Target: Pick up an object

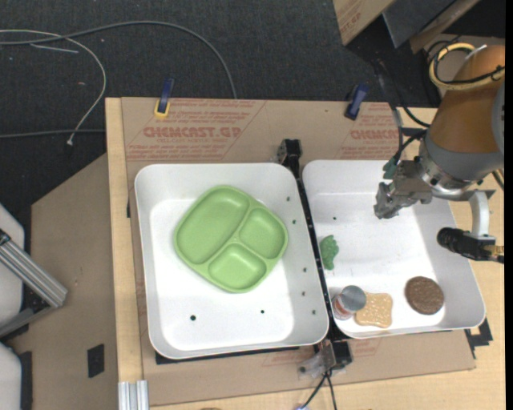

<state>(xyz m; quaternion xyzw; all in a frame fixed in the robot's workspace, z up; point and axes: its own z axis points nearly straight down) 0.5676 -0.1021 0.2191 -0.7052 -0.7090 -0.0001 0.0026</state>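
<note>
Setting: robotics lab or test workshop. Evidence: grey robot arm with orange band, reaching over a bench; two shallow white bins side by side on a printed cardboard sheet, the sheet held by blue clamps at its far edge; loose cables trailing over dark carpet; aluminium framing bar at left; cardboard box on the floor beyond the bench.
</note>
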